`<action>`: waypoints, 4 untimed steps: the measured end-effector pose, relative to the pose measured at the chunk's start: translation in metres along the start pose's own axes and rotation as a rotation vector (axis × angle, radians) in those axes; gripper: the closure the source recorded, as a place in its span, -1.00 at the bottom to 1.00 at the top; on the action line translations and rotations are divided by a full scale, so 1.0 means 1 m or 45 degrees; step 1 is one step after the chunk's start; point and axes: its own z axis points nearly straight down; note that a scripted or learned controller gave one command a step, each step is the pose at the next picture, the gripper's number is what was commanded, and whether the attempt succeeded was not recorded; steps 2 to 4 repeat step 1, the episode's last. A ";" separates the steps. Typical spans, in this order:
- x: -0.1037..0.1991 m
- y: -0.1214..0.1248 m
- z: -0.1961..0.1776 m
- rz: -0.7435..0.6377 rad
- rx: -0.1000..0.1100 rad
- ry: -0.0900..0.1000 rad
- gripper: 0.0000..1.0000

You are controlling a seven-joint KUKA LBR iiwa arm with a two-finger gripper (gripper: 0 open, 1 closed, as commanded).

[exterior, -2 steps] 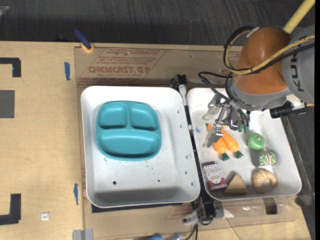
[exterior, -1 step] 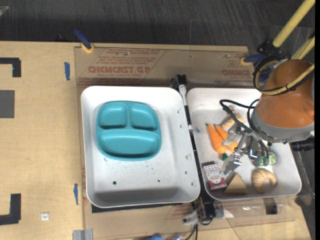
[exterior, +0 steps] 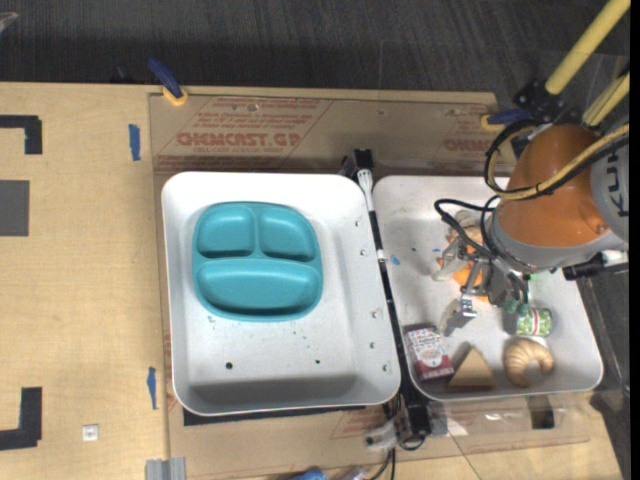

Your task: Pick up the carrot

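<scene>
The carrot (exterior: 476, 278) shows as a small orange piece in the right bin (exterior: 585, 373), mostly covered by the gripper's body and cables. My gripper (exterior: 488, 304) is low in that bin, right over the carrot. Its fingers stand apart, one light finger (exterior: 462, 314) to the left front of the carrot and a dark one to the right near the green can. The orange piece lies just behind the gap between them, and I see nothing clamped. The arm's orange band (exterior: 548, 193) hangs above the bin's right half.
The right bin also holds a red and white packet (exterior: 428, 353), a tan wedge (exterior: 473, 368), a tan round item (exterior: 526, 359) and a green can (exterior: 531, 320), all close to the gripper. A teal divided plate (exterior: 258, 260) lies in the left bin (exterior: 190, 368).
</scene>
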 end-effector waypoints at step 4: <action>-0.002 0.001 -0.012 -0.002 0.000 -0.010 1.00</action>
